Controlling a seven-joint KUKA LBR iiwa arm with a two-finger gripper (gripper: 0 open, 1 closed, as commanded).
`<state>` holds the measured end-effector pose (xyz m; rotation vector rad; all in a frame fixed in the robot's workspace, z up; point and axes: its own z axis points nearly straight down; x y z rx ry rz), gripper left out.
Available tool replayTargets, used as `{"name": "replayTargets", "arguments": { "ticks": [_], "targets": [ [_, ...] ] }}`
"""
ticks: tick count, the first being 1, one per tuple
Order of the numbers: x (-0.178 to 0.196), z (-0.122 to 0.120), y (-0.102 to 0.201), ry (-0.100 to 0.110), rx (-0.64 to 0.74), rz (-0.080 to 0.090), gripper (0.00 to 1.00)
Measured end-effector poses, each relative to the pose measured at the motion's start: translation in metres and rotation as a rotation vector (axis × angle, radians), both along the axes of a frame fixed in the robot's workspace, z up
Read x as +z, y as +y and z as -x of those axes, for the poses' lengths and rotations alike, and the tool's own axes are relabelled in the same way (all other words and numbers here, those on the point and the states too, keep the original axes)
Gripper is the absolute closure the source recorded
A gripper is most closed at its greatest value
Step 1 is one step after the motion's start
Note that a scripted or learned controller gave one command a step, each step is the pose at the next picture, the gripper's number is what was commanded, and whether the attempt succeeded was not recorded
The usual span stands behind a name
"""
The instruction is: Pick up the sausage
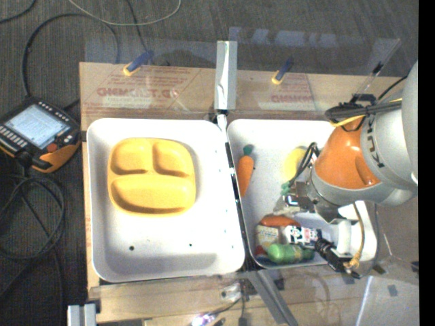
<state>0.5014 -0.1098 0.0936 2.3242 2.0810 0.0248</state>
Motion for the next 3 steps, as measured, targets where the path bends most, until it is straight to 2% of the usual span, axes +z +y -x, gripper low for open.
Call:
{"name": "replayTargets", "arguments": {
  "ticks": [1,2,3],
  "targets": [
    [0.0,0.008,-0.008,-0.003,0.465,0.015,1.0],
    [0.001,0.008,0.002,0.002,0.813,0.028,1.0],
    [0.163,-0.046,0.014,0.023,0.929,0.008,1.0]
  ]
}}
